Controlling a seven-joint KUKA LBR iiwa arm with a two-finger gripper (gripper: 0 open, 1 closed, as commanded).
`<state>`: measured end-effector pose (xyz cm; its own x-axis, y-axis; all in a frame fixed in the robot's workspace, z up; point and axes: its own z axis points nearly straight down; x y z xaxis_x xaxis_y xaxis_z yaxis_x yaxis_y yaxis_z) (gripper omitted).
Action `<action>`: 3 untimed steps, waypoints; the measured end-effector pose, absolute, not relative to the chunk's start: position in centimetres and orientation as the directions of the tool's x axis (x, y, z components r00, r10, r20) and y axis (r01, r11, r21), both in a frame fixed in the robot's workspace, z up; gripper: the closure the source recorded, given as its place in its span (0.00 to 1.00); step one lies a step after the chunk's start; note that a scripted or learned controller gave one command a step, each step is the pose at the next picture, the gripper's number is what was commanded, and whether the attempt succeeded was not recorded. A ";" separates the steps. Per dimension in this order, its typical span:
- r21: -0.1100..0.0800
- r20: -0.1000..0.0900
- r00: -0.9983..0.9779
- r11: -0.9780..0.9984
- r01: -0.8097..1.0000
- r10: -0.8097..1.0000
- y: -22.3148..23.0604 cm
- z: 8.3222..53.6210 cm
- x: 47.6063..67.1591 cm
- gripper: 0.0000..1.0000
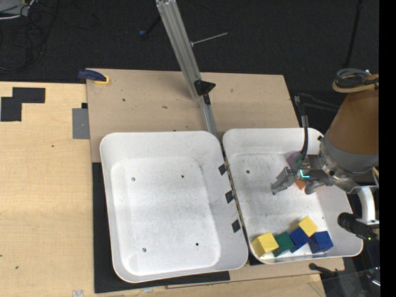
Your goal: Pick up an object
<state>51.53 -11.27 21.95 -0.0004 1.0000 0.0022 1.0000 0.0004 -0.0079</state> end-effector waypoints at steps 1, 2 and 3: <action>-0.003 0.001 0.003 -0.003 1.000 1.000 -11.4 22.1 51.6 0.00; -0.010 0.002 0.001 -0.001 1.000 1.000 -11.9 16.1 52.0 0.00; -0.009 0.002 0.002 -0.002 1.000 1.000 -11.4 11.5 52.4 0.00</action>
<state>52.43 -11.38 11.47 0.0021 1.0000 0.0025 1.0000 -0.0021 -0.0089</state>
